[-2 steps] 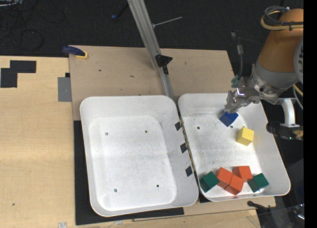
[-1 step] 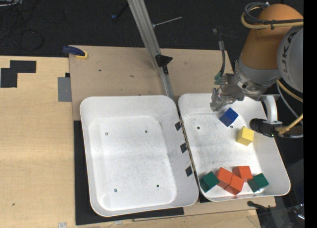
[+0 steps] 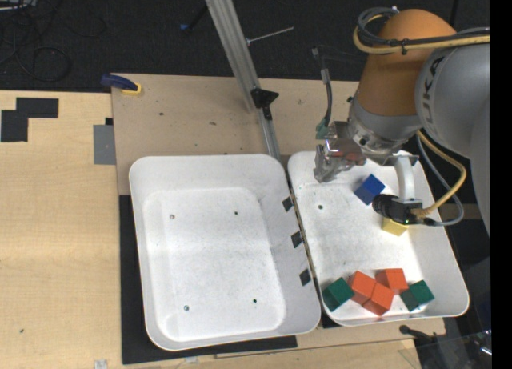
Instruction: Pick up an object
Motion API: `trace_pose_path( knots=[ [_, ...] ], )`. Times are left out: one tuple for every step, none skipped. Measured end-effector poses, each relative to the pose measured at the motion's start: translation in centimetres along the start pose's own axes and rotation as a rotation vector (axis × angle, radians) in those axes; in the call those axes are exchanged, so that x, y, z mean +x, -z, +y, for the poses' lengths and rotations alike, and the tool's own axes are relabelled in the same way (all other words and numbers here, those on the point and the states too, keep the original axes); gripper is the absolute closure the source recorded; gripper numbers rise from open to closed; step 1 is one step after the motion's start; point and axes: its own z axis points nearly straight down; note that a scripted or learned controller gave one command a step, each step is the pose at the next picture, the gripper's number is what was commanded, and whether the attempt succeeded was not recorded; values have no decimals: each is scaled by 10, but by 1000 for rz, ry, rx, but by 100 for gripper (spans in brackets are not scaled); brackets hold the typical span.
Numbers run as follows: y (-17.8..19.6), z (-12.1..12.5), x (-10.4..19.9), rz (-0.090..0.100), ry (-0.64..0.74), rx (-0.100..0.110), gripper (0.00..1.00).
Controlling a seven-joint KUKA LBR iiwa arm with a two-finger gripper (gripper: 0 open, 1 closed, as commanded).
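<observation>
My gripper (image 3: 326, 169) hangs over the far left corner of the right bin (image 3: 320, 235), under the orange-banded wrist. A blue block (image 3: 370, 189) lies just to its right, apart from it. A yellow block (image 3: 394, 226) sits further right, partly under a black fitting of the arm. At the bin's near edge lies a cluster: a green block (image 3: 338, 292), three orange-red blocks (image 3: 376, 289) and a second green block (image 3: 417, 294). I see no block at the gripper's tip.
The left bin (image 3: 208, 199) lies beside the right one, with black clips (image 3: 296, 239) along the shared edge. A slanted aluminium rail (image 3: 236, 47) rises behind the bins. The arm's grey body (image 3: 460, 95) covers the far right.
</observation>
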Motion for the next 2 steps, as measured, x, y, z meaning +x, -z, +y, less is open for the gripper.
trace_pose_path(
  knots=[
    [-4, -11, 51, 0, 0, 1, 100],
    [0, -6, 112, 1, 2, -3, 100]
  ],
)
